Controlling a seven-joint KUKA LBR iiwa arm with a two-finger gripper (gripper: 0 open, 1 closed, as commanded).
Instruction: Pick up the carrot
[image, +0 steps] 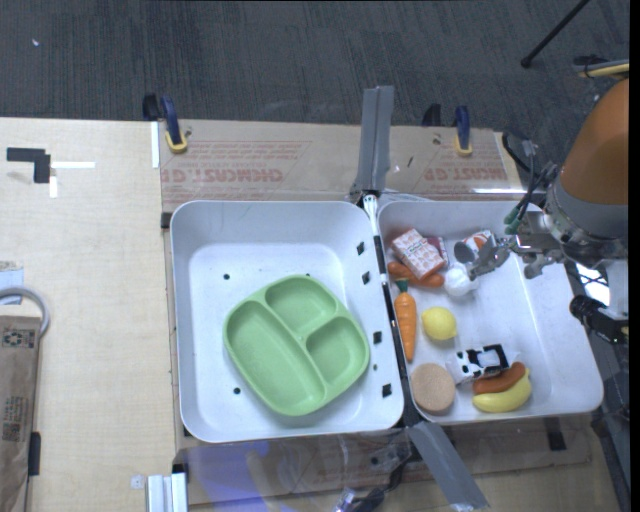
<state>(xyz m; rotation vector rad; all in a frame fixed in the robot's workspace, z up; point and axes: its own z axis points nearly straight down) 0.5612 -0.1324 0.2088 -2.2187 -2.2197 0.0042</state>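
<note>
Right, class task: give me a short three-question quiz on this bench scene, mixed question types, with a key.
1. True or false: the carrot lies in the same bin as the green divided plate.
2. Multiple choice: which item lies nearest the carrot? A) the banana B) the lemon C) the round biscuit
3. Fill in: the gripper hovers over the ____ bin in the camera view.

Key: 1 false, the carrot is in the right bin by the divider and the plate is in the left bin. 2 B. 3 right.
</note>
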